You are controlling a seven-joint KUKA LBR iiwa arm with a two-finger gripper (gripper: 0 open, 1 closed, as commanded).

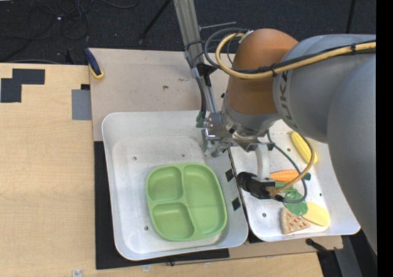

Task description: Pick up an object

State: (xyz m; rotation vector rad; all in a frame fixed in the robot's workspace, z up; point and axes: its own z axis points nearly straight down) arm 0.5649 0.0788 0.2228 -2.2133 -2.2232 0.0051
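My gripper (pixel 216 142) hangs below the orange wrist band, over the divide between the two bins at the left bin's far right side. The big grey arm covers much of the right bin (pixel 344 223). In that bin lie a yellow banana-like piece (pixel 300 145), an orange carrot (pixel 285 175), a green leafy piece (pixel 296 206), a pale yellow wedge (pixel 317 214) and a brown waffle-like cracker (pixel 294 224). All of these lie to the right of and nearer than the gripper. Nothing shows in its grasp.
A green three-part plate (pixel 184 201) lies in the near half of the left bin (pixel 123 147). A slanted aluminium post (pixel 189 30) rises behind the bins. A blue and yellow tool (pixel 94 64) lies on the bench at the far left.
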